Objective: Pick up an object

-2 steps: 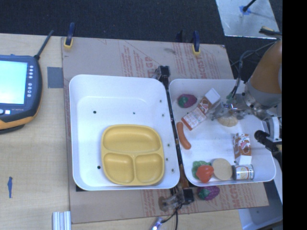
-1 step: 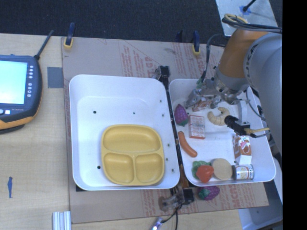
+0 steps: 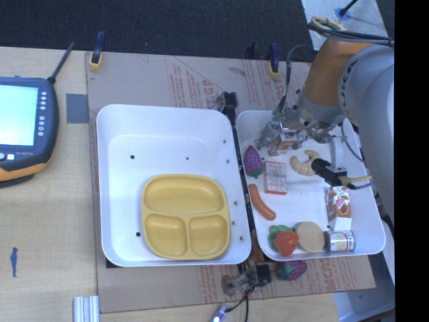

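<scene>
Claw [image 3: 281, 134] low over right bin [image 3: 375, 237]; yellow tray [image 3: 186, 216] in left bin [image 3: 120, 139].

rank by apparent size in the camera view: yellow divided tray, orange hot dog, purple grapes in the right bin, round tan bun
1. Yellow divided plastic tray
2. Orange toy hot dog
3. Round tan toy bun and purple toy grapes look too alike to rank.

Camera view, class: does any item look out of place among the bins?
Yes. A purple toy lies outside the right bin, on the cardboard just past its near edge, while the other toy foods sit inside. The yellow tray sits slightly askew in the left bin.
</scene>
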{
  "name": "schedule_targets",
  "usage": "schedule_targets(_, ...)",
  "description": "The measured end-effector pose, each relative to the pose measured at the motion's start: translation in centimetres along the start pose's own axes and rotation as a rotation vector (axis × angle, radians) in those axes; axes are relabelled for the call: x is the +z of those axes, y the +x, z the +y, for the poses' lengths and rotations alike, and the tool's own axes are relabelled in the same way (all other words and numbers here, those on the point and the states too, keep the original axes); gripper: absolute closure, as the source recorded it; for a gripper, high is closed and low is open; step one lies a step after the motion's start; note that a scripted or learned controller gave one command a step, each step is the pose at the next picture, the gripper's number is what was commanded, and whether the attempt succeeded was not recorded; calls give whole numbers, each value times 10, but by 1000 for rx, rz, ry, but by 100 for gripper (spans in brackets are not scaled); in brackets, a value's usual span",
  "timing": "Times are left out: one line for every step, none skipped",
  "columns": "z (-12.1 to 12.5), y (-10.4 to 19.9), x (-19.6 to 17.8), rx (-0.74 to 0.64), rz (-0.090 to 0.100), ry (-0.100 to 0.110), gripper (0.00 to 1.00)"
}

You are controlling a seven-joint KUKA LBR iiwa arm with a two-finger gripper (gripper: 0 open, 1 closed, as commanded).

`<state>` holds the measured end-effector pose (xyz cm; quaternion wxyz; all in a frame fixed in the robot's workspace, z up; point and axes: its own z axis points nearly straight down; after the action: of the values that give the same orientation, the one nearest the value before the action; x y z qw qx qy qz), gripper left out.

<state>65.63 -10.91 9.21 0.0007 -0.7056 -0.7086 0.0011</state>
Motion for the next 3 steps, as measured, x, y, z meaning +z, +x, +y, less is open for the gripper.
schedule_targets(0, 0, 0, 0, 0, 0, 0)
schedule_targets(0, -20, 0, 2, 0, -1, 0)
schedule_targets(0, -10, 0, 1, 1, 2, 0)
